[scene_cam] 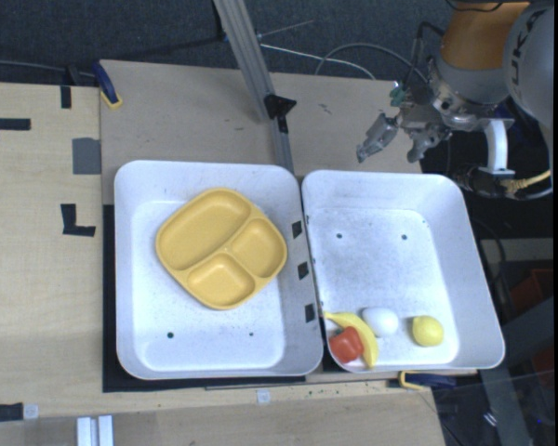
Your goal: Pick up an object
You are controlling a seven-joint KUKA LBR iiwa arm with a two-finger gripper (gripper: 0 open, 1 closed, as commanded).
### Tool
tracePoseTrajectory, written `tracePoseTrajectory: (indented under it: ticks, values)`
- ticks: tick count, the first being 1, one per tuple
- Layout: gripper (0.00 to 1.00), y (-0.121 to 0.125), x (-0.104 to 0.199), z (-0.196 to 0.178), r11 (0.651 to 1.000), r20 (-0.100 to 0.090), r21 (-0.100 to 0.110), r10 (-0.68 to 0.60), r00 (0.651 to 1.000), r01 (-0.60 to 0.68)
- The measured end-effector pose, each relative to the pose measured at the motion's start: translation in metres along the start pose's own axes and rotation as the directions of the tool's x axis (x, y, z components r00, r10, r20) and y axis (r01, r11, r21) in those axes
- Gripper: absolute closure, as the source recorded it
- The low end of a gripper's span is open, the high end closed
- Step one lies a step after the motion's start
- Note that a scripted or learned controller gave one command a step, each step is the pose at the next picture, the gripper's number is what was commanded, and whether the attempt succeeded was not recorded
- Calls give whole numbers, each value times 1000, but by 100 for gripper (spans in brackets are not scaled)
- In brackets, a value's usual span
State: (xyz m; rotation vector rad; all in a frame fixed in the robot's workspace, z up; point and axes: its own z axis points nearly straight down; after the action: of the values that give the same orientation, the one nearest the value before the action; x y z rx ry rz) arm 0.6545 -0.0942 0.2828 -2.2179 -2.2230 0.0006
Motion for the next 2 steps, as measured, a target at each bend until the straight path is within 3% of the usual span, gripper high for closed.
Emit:
tracePoseTrajectory:
  ticks: [1,2]
  values:
    - [0,0,0,0,1000,0,0,0,1000,0]
    - [0,4,4,46,1000,2,4,0,1000,0]
